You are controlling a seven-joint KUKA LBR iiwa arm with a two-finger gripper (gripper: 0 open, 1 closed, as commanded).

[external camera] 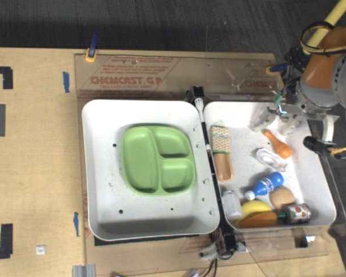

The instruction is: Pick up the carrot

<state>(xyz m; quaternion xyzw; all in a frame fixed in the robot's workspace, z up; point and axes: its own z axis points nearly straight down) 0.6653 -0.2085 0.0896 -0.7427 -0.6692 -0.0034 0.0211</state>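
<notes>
Hovering end effector (281,109): grip state impossible to tell
Carrot (277,143): just below the end effector, in the right bin (242,113)
Green tray (158,158): far left

A small orange carrot (278,143) lies flat on the white floor of the right bin (242,120), angled diagonally. It sits just below the gripper (284,112), close to it, untouched and free of the fingers.
</notes>
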